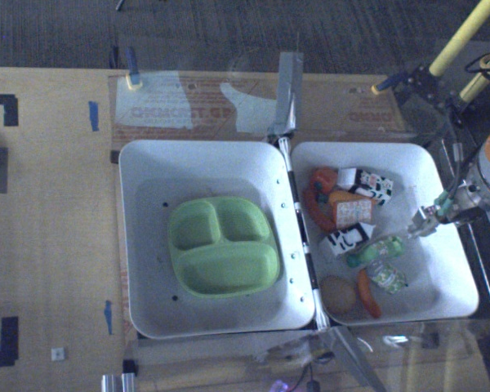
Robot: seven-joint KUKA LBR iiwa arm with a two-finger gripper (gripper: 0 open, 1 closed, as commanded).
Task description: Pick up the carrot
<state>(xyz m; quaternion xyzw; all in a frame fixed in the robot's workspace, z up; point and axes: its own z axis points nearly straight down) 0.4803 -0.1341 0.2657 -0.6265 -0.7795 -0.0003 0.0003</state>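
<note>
Right bin [441, 170] clutter partly hides the carrot [368, 293].

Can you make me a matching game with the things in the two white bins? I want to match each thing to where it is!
Things:
1. green plate
2. carrot
3. hand
4. green bottle

Places:
A. above the right bin's right side
B. in the left bin
C. near the front edge of the right bin
D. in the middle of the right bin

Pairs: 1-B, 2-C, 3-A, 4-D
</note>
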